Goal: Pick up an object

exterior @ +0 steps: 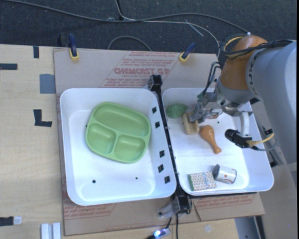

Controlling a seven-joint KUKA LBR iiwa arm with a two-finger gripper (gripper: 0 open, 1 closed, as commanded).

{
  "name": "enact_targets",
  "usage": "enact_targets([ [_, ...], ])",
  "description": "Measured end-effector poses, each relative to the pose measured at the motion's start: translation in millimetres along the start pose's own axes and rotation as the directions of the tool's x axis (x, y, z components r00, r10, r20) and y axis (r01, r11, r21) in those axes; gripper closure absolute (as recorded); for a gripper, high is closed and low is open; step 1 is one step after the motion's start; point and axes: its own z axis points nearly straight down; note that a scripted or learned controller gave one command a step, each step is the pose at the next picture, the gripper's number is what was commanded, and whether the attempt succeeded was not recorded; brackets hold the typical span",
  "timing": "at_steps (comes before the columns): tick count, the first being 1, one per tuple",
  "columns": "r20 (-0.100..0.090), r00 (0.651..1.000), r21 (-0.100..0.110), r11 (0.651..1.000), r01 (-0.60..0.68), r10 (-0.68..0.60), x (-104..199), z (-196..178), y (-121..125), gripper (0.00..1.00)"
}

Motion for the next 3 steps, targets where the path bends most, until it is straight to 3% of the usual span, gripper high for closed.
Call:
enact_targets([
  [3, 0.002, 1.000, 0.001, 1.000, 0.001, -0.001, 11.2, -161.5, 7.7, 1.00],
])
